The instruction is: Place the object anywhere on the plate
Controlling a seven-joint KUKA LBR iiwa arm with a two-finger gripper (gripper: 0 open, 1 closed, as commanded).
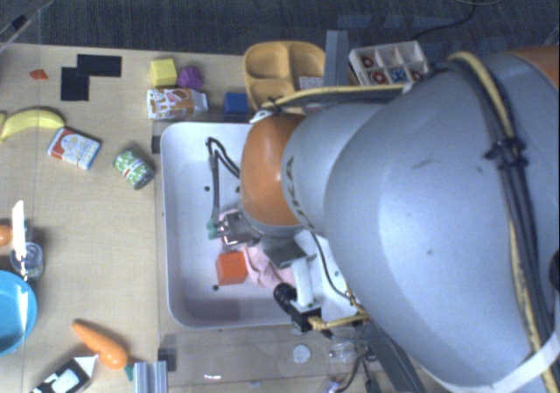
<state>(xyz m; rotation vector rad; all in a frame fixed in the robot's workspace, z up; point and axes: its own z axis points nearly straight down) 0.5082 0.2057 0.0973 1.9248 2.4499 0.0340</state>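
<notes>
Camera view: a wooden bench [96, 242] on dark carpet, the arm [411, 225] over a white bin [179, 225].
An orange block [232, 270] lies in the bin, just beside the gripper [229, 229]; I cannot tell how the gripper stands.

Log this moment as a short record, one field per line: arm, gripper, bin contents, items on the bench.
arm: grey arm with orange band, reaching over the white bin
gripper: gripper low inside the bin, finger state not discernible
bin contents: orange block beside a pink object
bench left of bin: banana, carrot, green can, blue bowl
behind bin: yellow divided dish
</notes>
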